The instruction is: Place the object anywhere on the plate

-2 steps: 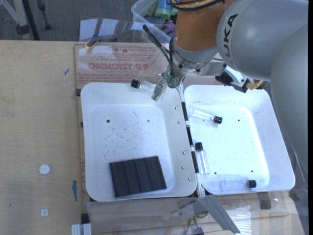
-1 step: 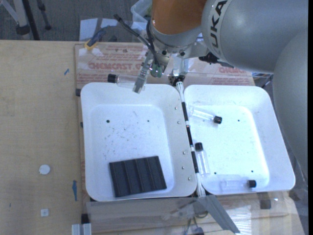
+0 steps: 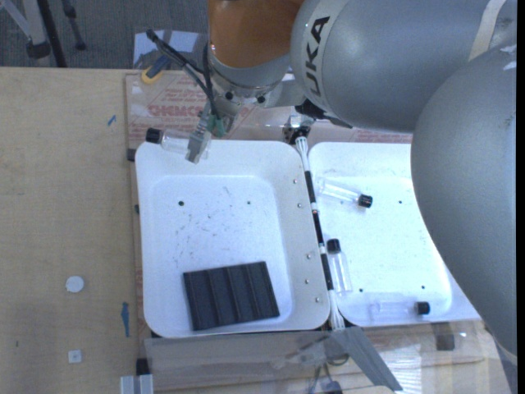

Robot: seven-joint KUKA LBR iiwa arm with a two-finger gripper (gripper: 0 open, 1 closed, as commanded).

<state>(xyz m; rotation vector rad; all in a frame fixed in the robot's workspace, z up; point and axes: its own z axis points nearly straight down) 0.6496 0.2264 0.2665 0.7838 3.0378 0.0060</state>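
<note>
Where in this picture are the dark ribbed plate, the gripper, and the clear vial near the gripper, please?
Dark ribbed plate [image 3: 230,294]: camera view, on its middle ridge.
Gripper [image 3: 199,148]: camera view, midway between its fingertips.
Clear vial with black cap [image 3: 171,141]: camera view, on its clear body, at the left bin's far-left rim.

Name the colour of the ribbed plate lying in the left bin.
Dark grey, nearly black, ribbed plate, seen in the camera view.

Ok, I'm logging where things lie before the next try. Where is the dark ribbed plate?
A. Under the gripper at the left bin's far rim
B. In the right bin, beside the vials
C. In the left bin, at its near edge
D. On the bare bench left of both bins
C: the dark ribbed plate lies flat at the near edge of the left bin, well clear of the gripper at the bin's far rim.
</note>
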